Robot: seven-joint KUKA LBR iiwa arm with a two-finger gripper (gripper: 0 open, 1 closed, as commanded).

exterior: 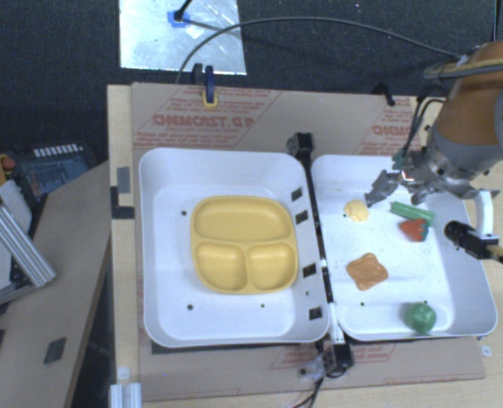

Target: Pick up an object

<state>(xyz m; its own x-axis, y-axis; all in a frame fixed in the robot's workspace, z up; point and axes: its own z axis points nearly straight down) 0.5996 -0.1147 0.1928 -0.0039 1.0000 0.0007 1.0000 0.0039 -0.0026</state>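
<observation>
My gripper (398, 194) hangs over the back of the right bin (472, 300), its fingers spread open with nothing between them. One fingertip (375, 196) ends just above and to the right of a small pale yellow lump (356, 211). A green stick (411, 212) and a red piece (415, 229) lie together right under the other finger. Nearer the front are a flat orange-brown piece (367, 270) and a green ball (420, 316) close to the front wall.
The left bin (162, 228) holds a yellow divided tray (243, 242). A black clip strip (313, 228) runs along the joint between the bins. A black part of the arm (466, 236) juts over the right bin's right side.
</observation>
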